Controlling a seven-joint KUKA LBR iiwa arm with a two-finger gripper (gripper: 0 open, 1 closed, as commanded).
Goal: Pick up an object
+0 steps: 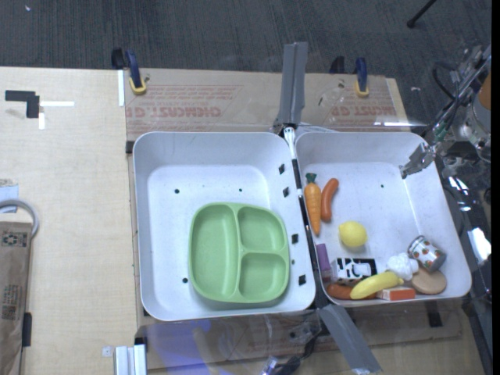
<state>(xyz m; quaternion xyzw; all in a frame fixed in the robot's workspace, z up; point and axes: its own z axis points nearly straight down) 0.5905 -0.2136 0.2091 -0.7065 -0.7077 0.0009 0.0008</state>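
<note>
Several toy foods heaped in right shallow white bin point(391, 174); two-finger gripper point(414, 162) poised at far-right rim, finger state indiscernible. Approach step; descent onto round yellow lemon point(353, 234) needed.

The arm point(471, 92) is cut off by the right edge, so little past its wrist shows, and its gripper point(414, 162) is too small to read. A brown bag point(14, 287) is cut by the left edge. In the right bin point(391, 151), the banana point(375, 284) covers part of a red item point(341, 291) (kind unclear). The patterned cup point(426, 250) is too small to identify surely.
</note>
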